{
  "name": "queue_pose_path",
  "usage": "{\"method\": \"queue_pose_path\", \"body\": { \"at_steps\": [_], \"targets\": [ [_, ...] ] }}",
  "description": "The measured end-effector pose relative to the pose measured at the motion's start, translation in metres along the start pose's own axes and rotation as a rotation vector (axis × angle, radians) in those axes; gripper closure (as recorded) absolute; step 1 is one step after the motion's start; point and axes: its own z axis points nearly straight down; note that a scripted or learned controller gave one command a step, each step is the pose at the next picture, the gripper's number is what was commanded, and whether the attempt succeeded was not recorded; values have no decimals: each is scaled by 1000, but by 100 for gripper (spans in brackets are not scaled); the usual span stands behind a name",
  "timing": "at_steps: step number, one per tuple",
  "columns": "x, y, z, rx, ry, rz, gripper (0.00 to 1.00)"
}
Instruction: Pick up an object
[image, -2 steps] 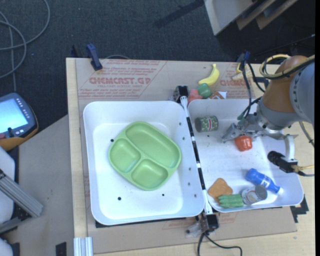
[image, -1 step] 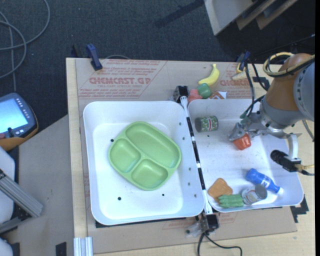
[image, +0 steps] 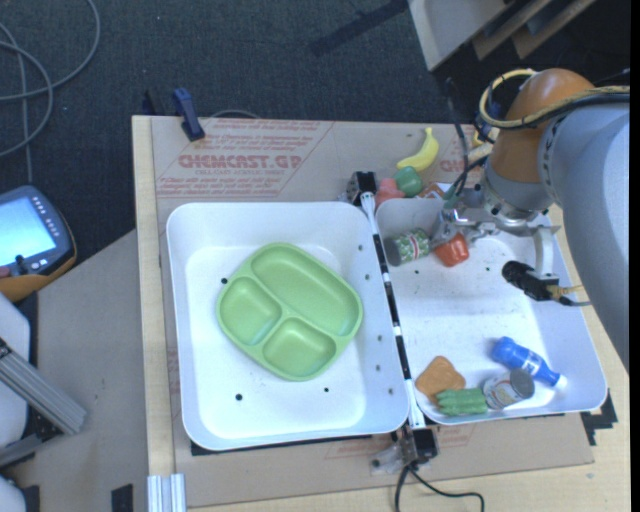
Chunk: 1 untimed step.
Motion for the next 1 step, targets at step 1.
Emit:
{"method": "queue_pose_path", "body": {
  "at_steps": [1],
  "targets": [
    [83,-11,-109,-6,1,-1,100]
  ]
}}
